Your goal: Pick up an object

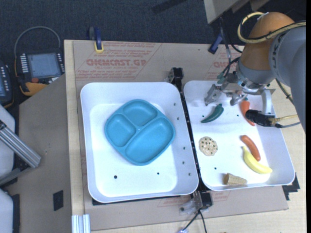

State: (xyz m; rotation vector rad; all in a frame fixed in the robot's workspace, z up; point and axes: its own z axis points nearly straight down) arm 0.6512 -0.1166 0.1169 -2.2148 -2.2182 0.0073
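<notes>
The end effector point(226, 97) hangs over the far part of the right bin point(277, 174), toward one o'clock from the middle of the scene, with the grey arm point(286, 47) and its orange band point(265, 38) rising behind it at two o'clock. Its metal fingers point(212, 94) stand apart, splayed to either side, and nothing sits between them. Just below it, at about seven o'clock from the fingertips, a dark green pepper point(213, 113) lies on the white floor of the bin, near but seemingly not touched. At three o'clock from the pepper an orange carrot point(247, 111) lies close beside a black part of the tool. Further toward six o'clock rest a round speckled cookie point(208, 146), a red sausage point(250, 146) just above a yellow banana point(255, 163), and a tan wedge of bread point(235, 180) near the bin's near rim. The left bin point(97, 178) holds a blue divided plate point(140, 131), lying at its middle. Both bins sit side by side on the desk point(77, 72), whose brown board carries red lettering at twelve o'clock.
</notes>
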